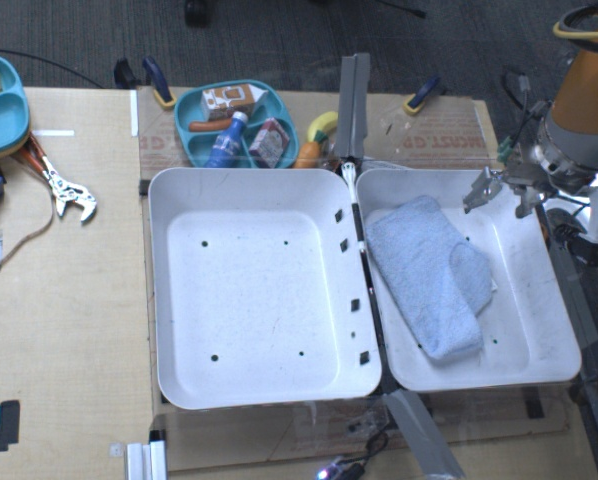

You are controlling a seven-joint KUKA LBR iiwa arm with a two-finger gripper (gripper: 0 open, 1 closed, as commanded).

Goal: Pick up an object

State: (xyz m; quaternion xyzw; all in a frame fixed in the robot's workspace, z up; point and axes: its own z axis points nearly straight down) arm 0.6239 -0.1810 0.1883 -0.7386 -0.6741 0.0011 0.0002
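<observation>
A light blue folded towel lies diagonally in the right white bin, from its back left toward its front middle. My gripper hangs over the bin's back right corner, above and to the right of the towel and apart from it. Its two fingers are spread open with nothing between them. The grey arm with its orange band comes in from the right edge.
The left white bin stands beside the right one, with a grey divider post behind them. A teal tray of small items, a banana and clamps sit at the back. A wrench lies on the bench at left.
</observation>
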